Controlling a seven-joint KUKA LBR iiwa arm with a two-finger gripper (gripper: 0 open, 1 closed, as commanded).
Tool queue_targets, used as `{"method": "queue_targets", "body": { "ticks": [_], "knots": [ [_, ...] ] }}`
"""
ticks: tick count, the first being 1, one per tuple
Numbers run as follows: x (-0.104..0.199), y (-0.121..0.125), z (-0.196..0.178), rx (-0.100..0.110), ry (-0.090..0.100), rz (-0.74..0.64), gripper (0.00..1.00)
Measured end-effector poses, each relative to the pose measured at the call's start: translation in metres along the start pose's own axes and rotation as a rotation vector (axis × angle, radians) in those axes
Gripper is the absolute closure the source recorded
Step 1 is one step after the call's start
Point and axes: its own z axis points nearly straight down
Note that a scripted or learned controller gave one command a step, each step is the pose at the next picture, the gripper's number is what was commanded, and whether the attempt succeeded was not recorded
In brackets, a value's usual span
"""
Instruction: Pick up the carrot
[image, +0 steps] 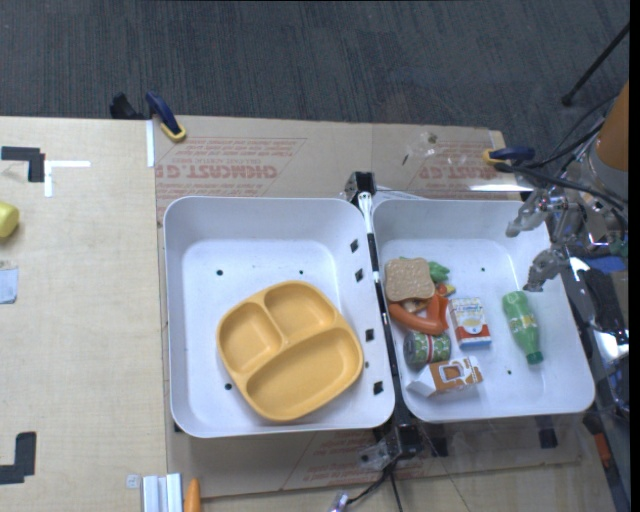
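The carrot (441, 301) shows as a small orange piece in the right bin (560, 395). It is wedged between a curved red-orange sausage (415, 318) and a juice box (470, 322), with a green leafy bit (438, 271) just above it. A bread slice (408, 279) covers part of this cluster. My gripper (531, 250) hangs over the bin's upper right, well to the right of the carrot and above a green bottle (522, 325). Its fingers stand apart with nothing between them.
A small can (427, 348) and an orange-and-white carton (455, 375) lie below the carrot. The left bin (190, 300) holds a yellow divided plate (290, 350). Cables and blue clamps (508, 155) sit along the bench's back edge.
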Motion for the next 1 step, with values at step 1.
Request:
{"method": "queue_targets", "body": {
  "ticks": [1],
  "knots": [
    [0.0102,0.0882,0.1015,-0.002,-0.001,-0.101,0.0]
  ]
}}
